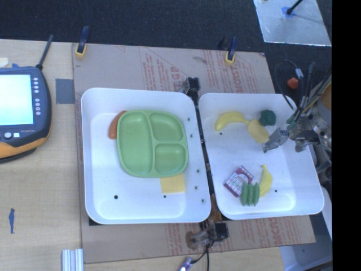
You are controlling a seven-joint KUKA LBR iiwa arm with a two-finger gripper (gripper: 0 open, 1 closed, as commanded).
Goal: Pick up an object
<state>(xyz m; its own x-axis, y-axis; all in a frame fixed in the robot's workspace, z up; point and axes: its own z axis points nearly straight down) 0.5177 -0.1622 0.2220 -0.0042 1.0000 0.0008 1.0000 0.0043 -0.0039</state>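
Observation:
The right bin (304, 205) holds a yellow banana (230, 119), a pale yellow lump (258, 131), a dark green piece (267, 117), a red and white packet (238, 180), a small yellow banana (265, 179) and a green ridged item (250, 194). My gripper (286, 144) hangs over the bin's right part, just right of the yellow lump. It is open, with nothing between its fingers. Its left fingertip (272, 144) sits close to the lump; I cannot tell if they touch.
The left bin (101, 208) holds a green divided plate (152, 143), an orange item (114, 126) tucked at its left edge and a yellow square (172, 184) below it. A tablet (20, 109) lies at the far left. Cables (293, 81) hang near the arm.

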